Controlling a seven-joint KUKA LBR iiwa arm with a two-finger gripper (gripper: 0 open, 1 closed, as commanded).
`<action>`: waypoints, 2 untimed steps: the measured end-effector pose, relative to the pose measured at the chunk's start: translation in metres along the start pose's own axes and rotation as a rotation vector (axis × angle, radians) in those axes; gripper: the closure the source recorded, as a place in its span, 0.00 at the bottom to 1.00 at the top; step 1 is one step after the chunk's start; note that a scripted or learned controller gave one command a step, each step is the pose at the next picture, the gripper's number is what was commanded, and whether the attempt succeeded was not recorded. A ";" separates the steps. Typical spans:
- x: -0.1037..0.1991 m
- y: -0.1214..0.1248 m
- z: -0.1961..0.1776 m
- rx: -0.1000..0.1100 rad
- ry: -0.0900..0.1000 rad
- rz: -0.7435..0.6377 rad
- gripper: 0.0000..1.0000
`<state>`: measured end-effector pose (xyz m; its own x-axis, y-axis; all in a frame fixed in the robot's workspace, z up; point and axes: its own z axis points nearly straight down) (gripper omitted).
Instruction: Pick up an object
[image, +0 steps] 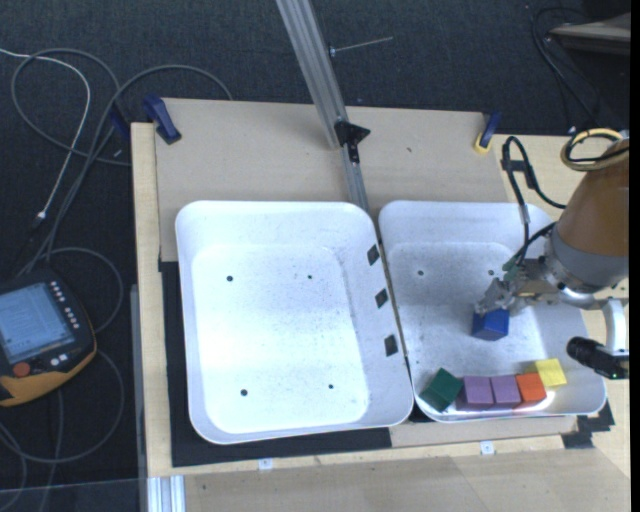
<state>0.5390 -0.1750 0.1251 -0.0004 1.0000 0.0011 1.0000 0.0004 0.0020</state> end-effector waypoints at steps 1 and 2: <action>0.077 0.016 0.020 -0.004 -0.001 -0.006 1.00; 0.160 0.044 -0.079 -0.007 0.002 -0.009 1.00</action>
<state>0.5823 -0.0150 0.2044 -0.0095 1.0000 0.0030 0.9999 0.0095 0.0091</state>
